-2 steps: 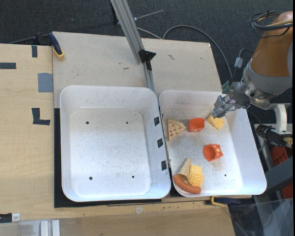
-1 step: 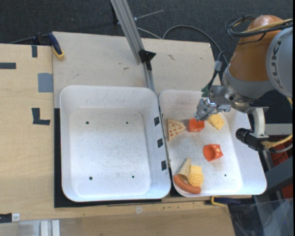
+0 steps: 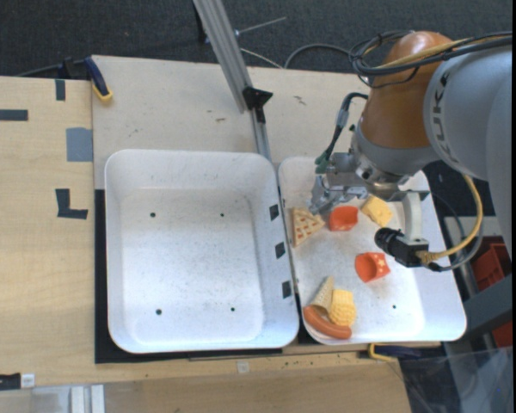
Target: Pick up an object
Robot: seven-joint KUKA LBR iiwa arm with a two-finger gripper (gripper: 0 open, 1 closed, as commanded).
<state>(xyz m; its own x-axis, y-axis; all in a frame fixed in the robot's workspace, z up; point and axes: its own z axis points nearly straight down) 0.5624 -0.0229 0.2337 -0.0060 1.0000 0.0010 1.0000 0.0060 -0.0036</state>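
Nearest the camera, a sausage and a corn piece lie in the right bin. Far beyond them, an orange cup sits directly under the tool, touching or just below it; whether the tool is closed, I cannot tell.

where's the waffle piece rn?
In the camera view, the waffle piece lies in the right bin, against its left wall, just left of the gripper and an orange toy piece.
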